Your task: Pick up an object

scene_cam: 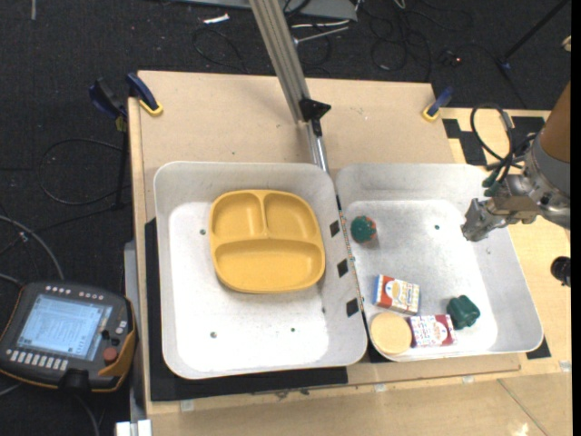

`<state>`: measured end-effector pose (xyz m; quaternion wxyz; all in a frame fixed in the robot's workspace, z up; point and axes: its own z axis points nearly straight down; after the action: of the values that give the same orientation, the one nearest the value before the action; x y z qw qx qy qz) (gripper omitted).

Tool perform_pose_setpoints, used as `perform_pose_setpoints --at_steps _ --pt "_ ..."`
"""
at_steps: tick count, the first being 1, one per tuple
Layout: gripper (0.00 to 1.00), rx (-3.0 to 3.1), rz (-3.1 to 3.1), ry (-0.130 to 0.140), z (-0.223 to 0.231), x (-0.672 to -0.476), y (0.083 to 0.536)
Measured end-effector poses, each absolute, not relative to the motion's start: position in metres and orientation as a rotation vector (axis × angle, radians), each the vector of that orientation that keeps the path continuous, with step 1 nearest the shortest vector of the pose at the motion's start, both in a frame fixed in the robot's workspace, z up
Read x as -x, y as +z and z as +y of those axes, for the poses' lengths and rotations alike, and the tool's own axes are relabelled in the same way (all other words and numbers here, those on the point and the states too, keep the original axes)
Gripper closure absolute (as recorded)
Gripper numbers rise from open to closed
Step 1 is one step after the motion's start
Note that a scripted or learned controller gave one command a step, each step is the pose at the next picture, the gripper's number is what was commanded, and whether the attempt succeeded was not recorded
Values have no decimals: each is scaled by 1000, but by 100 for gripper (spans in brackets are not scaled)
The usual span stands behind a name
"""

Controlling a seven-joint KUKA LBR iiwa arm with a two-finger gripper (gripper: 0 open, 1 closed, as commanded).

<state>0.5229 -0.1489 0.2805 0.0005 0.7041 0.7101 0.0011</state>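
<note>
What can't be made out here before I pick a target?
- Two-finger gripper, camera view: too small and seen from above to read its state.
- Grey arm: cut off by the right edge.
- Small red-and-white printed boxes: labels too small to read.
- Round green-and-red object: blurred, identity unclear.

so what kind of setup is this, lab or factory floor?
Looks like a robotics lab, probably a grasping test bench. A robot arm reaches over two white bins of toy-like items, a control tablet lies on the floor, and loose cables run behind the bench.
</note>
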Motion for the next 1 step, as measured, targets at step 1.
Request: perform_pose_setpoints --at_steps 1 --pt "100 -2214 2232 0 -99 -533 265"
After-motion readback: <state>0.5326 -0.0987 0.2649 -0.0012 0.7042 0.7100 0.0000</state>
